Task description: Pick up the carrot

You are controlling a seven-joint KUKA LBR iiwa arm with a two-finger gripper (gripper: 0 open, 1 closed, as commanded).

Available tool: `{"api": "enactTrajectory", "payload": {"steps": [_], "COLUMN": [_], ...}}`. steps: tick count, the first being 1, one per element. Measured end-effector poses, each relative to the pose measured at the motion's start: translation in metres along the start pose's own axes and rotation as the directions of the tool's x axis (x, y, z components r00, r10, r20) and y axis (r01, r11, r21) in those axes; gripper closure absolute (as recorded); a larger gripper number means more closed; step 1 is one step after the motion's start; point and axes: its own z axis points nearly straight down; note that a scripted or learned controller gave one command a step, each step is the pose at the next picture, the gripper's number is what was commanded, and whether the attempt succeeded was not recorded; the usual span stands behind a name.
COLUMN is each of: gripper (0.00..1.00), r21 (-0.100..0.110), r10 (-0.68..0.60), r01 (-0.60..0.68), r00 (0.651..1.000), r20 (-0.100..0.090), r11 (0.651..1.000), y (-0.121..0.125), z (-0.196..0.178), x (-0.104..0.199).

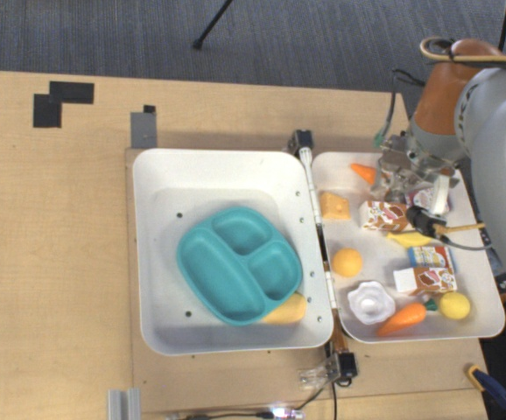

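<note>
An orange carrot (pixel 403 318) with a green end lies near the front edge of the right bin (pixel 489 322), between a white cup (pixel 369 302) and a yellow lemon (pixel 454 305). A smaller orange wedge-shaped piece (pixel 362 172) lies at the back of the same bin. My gripper (pixel 395 184) hangs low over the back of the right bin, just right of that orange piece and above a brown snack packet (pixel 383 215). It is far from the front carrot. The wrist and cables hide what is between the gripper's tips.
The left bin (pixel 161 234) holds a teal divided plate (pixel 238 265) with a yellow item (pixel 286 310) at its front right edge. The right bin also has a yellow-orange wedge (pixel 333 206), an orange ball (pixel 347 262), a second packet (pixel 433 269) and a white block (pixel 404 280).
</note>
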Motion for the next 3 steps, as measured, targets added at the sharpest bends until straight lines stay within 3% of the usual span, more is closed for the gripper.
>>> {"api": "enactTrajectory", "payload": {"steps": [1, 2, 3], "gripper": [1.0, 1.0, 1.0], "r21": [-0.023, -0.022, -0.025], "r10": [0.269, 0.226, 0.031], "r01": [-0.269, -0.226, -0.032], "r00": [0.963, 0.974, 1.0], "r20": [-0.009, -0.007, -0.002], "r11": [0.963, 0.974, 0.999], "y": [-0.043, -0.058, -0.02], "z": [-0.079, -0.078, -0.103], "x": [0.102, 0.148, 0.079]}}
